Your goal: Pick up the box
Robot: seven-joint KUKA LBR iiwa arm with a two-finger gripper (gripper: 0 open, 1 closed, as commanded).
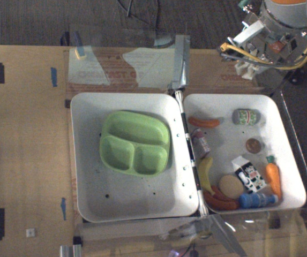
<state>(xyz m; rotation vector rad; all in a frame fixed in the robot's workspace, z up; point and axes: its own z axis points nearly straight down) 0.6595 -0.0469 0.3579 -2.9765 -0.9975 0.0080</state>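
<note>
The box (pixel 250 176) is a small white carton with black patches and a red corner. It lies flat in the right bin (pixel 287 125), near the front right, between a tan round bun (pixel 231 186) and an orange carrot (pixel 274 179). My gripper (pixel 245 66) hangs above the bench behind the right bin's far edge, well away from the box, with nothing seen in it.
The right bin also holds a striped can (pixel 246 116), a brown disc (pixel 254 145), two sausages (pixel 204 122) (pixel 221 202), a banana (pixel 204 173), a purple packet (pixel 200 142) and a blue bottle (pixel 257 199). A green divided plate (pixel 135 142) lies in the left bin (pixel 83 159).
</note>
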